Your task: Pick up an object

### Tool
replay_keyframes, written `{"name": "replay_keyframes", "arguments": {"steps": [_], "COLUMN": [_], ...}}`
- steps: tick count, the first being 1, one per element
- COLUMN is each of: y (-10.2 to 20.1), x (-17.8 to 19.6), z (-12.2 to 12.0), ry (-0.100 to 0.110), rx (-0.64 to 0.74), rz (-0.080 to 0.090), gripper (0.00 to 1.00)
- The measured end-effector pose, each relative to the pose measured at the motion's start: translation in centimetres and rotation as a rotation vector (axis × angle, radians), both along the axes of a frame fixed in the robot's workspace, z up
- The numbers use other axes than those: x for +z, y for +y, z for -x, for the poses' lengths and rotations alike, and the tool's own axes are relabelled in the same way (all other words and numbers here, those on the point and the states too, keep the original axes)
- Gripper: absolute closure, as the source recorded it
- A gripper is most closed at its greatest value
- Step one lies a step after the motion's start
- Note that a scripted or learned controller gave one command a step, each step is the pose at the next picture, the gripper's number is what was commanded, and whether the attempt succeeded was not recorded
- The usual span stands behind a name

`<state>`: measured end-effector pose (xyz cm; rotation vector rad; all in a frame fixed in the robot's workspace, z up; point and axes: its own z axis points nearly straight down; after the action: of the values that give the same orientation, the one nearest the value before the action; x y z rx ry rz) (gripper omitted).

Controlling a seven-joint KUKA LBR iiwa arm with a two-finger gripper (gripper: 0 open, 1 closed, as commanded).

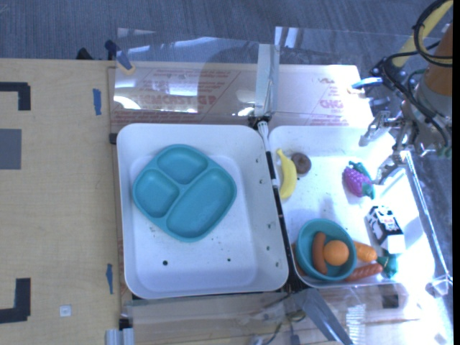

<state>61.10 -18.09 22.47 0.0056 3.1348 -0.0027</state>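
My gripper (pixel 382 149) hangs over the far right part of the right bin (pixel 327 146), its two metal fingers spread open with nothing between them. Just left of and below it lies a purple bunch of grapes (pixel 356 180). A yellow banana (pixel 287 175) and a small brown round piece (pixel 300 164) rest by the bin's left wall. A black-and-white toy (pixel 384 225) sits at the right wall. In the near corner a blue bowl (pixel 310 263) holds an orange ball (pixel 336 252) and an orange-brown stick, and a carrot (pixel 366 261) lies against it.
The left bin (pixel 144 264) carries a teal divided plate (pixel 185 191). A clear plastic wall (pixel 215 85) rises behind both bins, and a divider (pixel 273 185) runs between them. Cables and the arm's wrist (pixel 431 85) crowd the upper right.
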Motion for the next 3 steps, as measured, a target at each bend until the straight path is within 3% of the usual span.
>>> {"name": "replay_keyframes", "arguments": {"steps": [1, 2, 3], "y": [-2.8, -2.0, -1.2], "x": [-11.8, -13.7, -13.7], "z": [-5.1, -1.4, -4.3], "ry": [-0.005, -0.002, -0.003], "rx": [0.189, 0.112, 0.130], "rz": [0.001, 0.000, 0.000], "gripper": [0.00, 0.00, 0.00]}}
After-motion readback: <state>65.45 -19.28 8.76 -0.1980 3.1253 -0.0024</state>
